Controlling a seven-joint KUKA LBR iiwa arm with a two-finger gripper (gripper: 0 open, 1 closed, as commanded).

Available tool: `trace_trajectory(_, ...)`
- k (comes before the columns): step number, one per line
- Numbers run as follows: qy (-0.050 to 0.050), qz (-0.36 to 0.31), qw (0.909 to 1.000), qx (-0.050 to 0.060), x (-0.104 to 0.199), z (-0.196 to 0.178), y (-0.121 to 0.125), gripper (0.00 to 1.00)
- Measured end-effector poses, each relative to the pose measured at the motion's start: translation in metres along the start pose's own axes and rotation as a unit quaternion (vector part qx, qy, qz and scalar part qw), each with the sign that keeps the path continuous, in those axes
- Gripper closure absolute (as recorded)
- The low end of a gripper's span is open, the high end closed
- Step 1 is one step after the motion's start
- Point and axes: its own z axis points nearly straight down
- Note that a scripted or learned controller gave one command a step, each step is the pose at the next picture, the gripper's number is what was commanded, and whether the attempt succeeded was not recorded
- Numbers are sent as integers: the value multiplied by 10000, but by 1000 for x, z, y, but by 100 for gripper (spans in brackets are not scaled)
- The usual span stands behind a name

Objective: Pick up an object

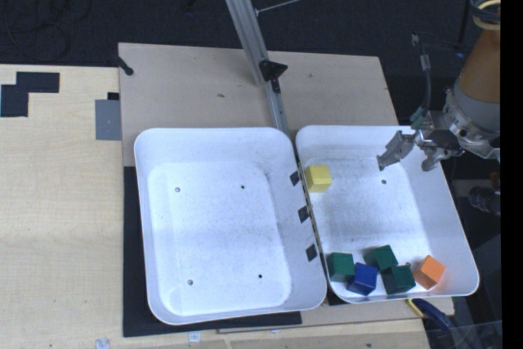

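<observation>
In the right bin (441,200), a yellow block (318,177) lies against the left wall, apart from the rest. Along that bin's near edge sit three green blocks (341,264) (380,257) (398,279), a blue block (363,279) and an orange block (430,270), packed close together. My gripper (413,154) hangs over the bin's far right part, well above the floor, with its two grey fingers spread wide and nothing between them. It is to the right of the yellow block and far from the cluster.
The left bin (214,221) stands beside the right one, joined by black clips at the shared wall. A slanted aluminium rail (248,29) rises behind the bins. The grey arm with its orange band (482,69) comes in from the right.
</observation>
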Motion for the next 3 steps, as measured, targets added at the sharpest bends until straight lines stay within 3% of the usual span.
trace_trajectory(1,8,-27,10000,33,23,97,60,0)
trace_trajectory(2,-1,-35,10000,-23,65,58,81,0)
trace_trajectory(3,-4,-32,10000,3,64,61,79,0)
